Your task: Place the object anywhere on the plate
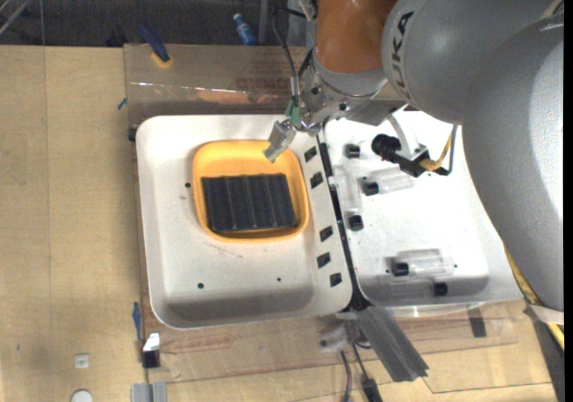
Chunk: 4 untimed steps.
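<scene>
A yellow plate (pixel 208 161) lies in the left white bin (pixel 170 284). On it rests a black ribbed rectangular object (pixel 249 203), lying flat and covering most of the plate's middle. My gripper (pixel 275 146) hangs over the plate's upper right rim, just above the black object's far right corner and apart from it. I see nothing held at its tip. The grey arm with its orange band reaches in from the upper right.
The right white bin (pixel 466 239) holds a small black and yellow item (pixel 398 151) and two clear tube-like pieces (pixel 387 183) (pixel 417 263). A row of black clips (pixel 324 235) runs along the divide between the bins.
</scene>
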### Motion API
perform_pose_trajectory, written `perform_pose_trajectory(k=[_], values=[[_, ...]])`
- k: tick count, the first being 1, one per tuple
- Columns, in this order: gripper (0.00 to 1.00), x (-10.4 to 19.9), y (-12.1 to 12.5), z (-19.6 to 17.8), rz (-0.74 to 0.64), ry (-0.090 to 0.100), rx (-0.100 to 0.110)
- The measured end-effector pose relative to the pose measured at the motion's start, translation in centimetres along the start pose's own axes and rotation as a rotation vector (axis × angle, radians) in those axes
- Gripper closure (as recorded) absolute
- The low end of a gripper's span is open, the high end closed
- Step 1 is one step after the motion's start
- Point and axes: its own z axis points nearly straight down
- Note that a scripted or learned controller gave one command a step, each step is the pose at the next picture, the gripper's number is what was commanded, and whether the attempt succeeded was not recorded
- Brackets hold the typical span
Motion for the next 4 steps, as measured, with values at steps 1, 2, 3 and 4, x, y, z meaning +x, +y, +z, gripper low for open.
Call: perform_pose_trajectory(k=[1, 2, 3, 4], values=[[0.00, -4.1, -4.4, 0.5, -0.097, 0.000, -0.001], [0.00, -1.5, -6.1, -4.3, -0.072, -0.001, -0.004], [0.00, -1.6, -4.9, -1.9, -0.133, 0.000, -0.001], [0.00, -0.9, -4.0, -1.8, -0.284, -0.002, -0.004]])
